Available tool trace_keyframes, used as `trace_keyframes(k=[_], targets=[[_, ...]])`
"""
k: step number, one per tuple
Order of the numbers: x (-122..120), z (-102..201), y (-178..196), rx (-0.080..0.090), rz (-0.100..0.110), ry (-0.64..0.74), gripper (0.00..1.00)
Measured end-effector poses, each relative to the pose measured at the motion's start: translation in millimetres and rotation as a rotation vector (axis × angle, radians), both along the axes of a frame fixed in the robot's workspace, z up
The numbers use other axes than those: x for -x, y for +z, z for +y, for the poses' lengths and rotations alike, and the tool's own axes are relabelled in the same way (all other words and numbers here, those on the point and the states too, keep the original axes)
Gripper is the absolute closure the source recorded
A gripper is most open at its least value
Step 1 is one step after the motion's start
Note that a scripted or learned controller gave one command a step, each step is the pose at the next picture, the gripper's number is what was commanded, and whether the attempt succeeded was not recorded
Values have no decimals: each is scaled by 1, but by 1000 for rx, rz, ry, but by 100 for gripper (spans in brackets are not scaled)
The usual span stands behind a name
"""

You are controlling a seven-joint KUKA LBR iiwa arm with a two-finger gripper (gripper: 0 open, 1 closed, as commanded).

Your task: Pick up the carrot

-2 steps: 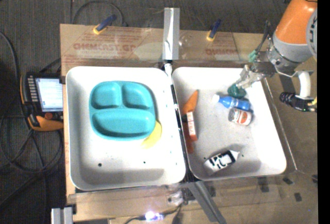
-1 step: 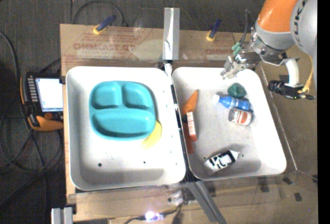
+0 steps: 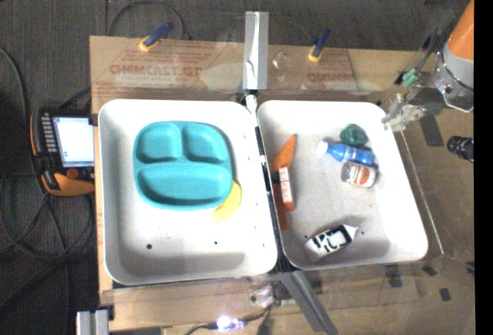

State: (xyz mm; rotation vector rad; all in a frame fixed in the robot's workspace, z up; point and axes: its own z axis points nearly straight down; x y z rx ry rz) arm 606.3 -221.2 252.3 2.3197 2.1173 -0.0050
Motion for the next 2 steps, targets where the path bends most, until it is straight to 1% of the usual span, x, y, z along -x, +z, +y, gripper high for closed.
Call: trace_keyframes(k=[1,2], targets=[[49,15,19,-1,0,192,100],[49,15,19,-1,0,192,0]])
